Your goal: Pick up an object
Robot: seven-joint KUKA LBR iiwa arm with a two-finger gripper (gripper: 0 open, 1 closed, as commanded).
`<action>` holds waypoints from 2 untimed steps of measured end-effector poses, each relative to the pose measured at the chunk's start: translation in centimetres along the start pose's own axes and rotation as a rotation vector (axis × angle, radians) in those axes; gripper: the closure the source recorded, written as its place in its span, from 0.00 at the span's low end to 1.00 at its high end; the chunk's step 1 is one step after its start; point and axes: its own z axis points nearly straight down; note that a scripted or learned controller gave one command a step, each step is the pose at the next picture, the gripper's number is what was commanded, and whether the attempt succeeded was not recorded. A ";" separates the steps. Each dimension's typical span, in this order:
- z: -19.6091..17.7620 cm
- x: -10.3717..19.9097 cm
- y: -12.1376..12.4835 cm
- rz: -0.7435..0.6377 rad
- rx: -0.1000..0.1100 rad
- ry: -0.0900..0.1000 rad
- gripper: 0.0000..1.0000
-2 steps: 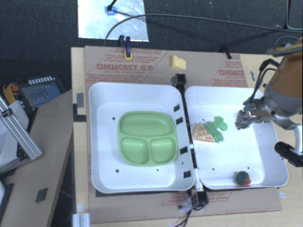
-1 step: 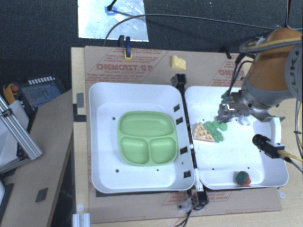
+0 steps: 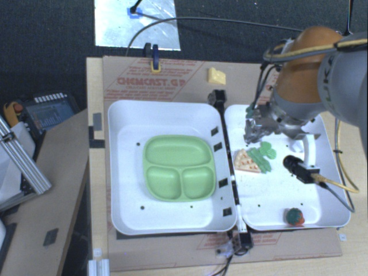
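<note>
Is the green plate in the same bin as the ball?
No, the green plate lies in one bin, the ball in the other bin.

Orange waffle wedge (image 3: 245, 161) lies flat against green toy (image 3: 265, 155) — small ball (image 3: 295, 215) well apart.

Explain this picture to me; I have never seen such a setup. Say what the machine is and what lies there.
One camera, fixed above a bench, looks down at a slant. The grey machine with an orange band is a robot arm reaching in from the right; its gripper hangs over the right bin. There lie an orange waffle-like wedge, a green leafy piece and a green-and-red ball. The left bin holds a green divided plate. Whether the gripper holds anything is unclear.
</note>
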 end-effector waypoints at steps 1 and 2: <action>0.4 4.6 2.8 -0.001 0.000 0.001 1.00; -0.4 10.3 5.7 -0.002 -0.002 0.002 1.00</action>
